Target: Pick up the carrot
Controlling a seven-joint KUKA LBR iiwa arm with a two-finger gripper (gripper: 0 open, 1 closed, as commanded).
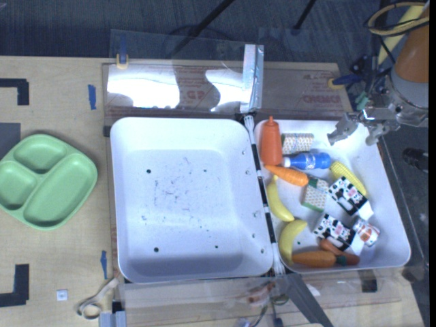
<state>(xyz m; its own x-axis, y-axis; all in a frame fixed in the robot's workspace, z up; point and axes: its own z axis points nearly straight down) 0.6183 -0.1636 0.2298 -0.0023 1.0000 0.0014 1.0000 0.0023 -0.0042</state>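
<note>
Grey metal and a patch of orange are what I see of the arm at the upper right, reaching in over the far right corner of the right bin (395, 251). The gripper (357, 133) hangs above that corner with its two fingers (338, 133) spread apart and pointing down and outward; nothing sits between them, so I read it as wide open and holding nothing.

Below and to the left of the gripper, the bin is crowded. Nearest it lies a blue bottle (310, 161), with a small speckled block (297, 142) just beyond that and an orange bottle (271, 142) standing along the bin's left wall. Directly below the gripper I see a yellow corn cob (348, 176) and two black-and-white cartons (345, 195), one further down than the other. Two bananas (277, 203) curve along the left wall, and a carton with a red patch (367, 234) sits near the lower right.

The carrot (289, 176) lies well to the lower left of the gripper, just under the blue bottle and touching the base of the orange bottle. Its long axis runs nearly level, sloping slightly down to the right. I cannot tell which end is the tip. A second orange vegetable (315, 258) lies far below, along the near wall, also lengthwise. The left bin (184, 264) and a green divided plate (46, 180) sit far to the left.
</note>
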